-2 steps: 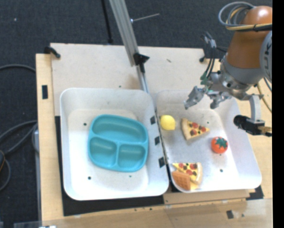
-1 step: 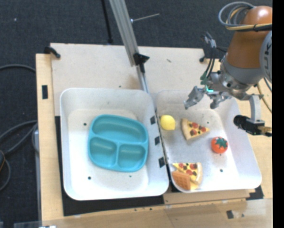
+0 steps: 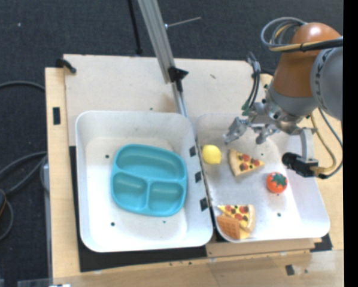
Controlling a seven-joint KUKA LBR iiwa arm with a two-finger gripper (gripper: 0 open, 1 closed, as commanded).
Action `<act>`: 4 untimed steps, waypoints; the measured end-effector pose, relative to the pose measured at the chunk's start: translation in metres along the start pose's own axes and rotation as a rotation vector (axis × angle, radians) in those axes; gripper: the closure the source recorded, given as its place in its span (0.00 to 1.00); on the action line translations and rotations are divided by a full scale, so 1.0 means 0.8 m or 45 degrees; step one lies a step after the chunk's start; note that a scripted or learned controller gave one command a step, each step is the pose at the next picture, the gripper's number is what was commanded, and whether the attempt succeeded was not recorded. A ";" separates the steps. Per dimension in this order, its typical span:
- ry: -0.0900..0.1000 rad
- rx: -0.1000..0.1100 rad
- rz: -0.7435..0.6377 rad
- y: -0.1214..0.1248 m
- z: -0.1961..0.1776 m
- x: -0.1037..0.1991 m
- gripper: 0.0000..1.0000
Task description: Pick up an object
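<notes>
From my seat I see the grey arm with its orange band reaching in from the right, its two-finger metal gripper (image 3: 248, 131) hanging over the far part of the right-hand shallow white bin (image 3: 305, 211). The two fingers stand spread apart with nothing between them. Just below the fingertips, apart from them, lies a triangular toy pizza slice with red spots (image 3: 245, 162). To its left, near the bin's left wall, I see a small round yellow lemon-like toy (image 3: 211, 154). To the right of the slice sits a small red tomato toy with a green top (image 3: 276, 183). At the near edge of this bin a second pizza slice (image 3: 237, 211) rests against a tan waffle-like piece (image 3: 233, 227). The left-hand white bin (image 3: 95, 226) bears a turquoise plastic tray with three compartments (image 3: 148, 180), lying flat near its middle
</notes>
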State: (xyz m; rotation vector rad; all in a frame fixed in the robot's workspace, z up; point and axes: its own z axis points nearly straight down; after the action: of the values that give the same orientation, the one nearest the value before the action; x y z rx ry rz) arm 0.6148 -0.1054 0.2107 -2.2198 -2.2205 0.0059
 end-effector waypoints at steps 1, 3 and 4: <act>0.000 0.000 0.002 -0.008 0.056 -0.005 0.00; 0.001 -0.011 0.010 -0.010 0.111 0.001 1.00; 0.000 -0.015 -0.003 -0.008 0.033 0.008 1.00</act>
State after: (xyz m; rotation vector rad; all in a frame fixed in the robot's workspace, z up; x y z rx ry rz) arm 0.6083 -0.0989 0.1845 -2.2229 -2.2285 -0.0071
